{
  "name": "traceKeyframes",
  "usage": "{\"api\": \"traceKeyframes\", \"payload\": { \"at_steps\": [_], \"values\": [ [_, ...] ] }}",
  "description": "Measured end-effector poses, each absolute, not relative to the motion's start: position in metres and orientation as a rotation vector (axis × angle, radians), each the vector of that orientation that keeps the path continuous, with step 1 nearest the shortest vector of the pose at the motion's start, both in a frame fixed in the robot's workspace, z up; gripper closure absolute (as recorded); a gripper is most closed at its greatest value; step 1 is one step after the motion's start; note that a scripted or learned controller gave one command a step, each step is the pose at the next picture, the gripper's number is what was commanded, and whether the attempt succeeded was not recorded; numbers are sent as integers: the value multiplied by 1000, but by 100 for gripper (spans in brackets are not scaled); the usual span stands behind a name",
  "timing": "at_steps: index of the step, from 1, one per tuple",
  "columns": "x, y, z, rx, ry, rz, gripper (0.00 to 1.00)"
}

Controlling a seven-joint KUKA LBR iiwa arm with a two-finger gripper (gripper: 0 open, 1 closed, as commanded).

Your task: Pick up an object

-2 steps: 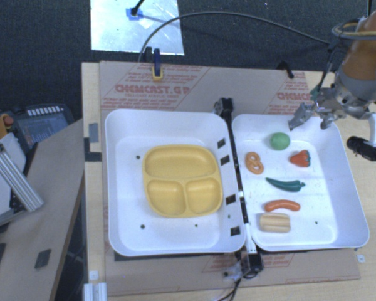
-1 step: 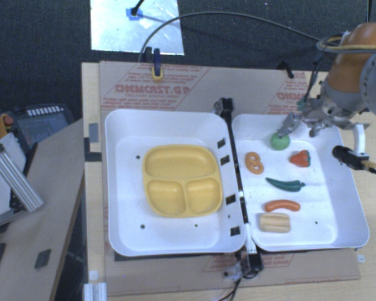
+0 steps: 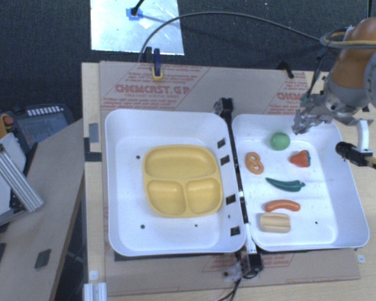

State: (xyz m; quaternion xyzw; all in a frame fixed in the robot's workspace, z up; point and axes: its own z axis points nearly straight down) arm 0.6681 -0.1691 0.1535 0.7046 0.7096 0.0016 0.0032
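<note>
I have the gripper (image 3: 301,125) positioned over the far edge of the right bin (image 3: 348,187), with the arm (image 3: 357,68) entering from the right side of the camera view. I see nothing held beneath it. Whether it is released or clenched I cannot tell; the tip is too small and too dark against the bin wall to resolve.

Candidate objects all lie in the right bin:
- A green ball (image 3: 279,141), just beside the gripper, slightly nearer the camera.
- A red pepper (image 3: 301,158), near the ball and on the arm's side of it.
- An orange pretzel (image 3: 254,163), close to the divider between the bins.
- A dark green chilli (image 3: 286,184), lying across the middle of the bin.
- A sausage (image 3: 282,205) and a tan bread roll (image 3: 274,222), one behind the other near the front wall.

The objects are spread apart, none touching another. I judge this spacing useful: each can be approached without disturbing its neighbour.

The left bin (image 3: 122,187) holds a yellow compartment tray (image 3: 182,180), resting flat near its centre.

I assess the task as not yet achieved: every object rests on the bin floor. The green ball is the nearest target. It is round and may roll away if the closing action is off-centre, so the descent should be aligned directly over it.
</note>
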Motion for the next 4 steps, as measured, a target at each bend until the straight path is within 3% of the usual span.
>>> {"api": "traceKeyframes", "payload": {
  "at_steps": [2,3,4],
  "values": [
    [665,-168,264,2208,2222,8,100],
    [666,-168,283,2212,2225,4,100],
    [660,-117,268,2212,2232,2,100]
  ]
}}
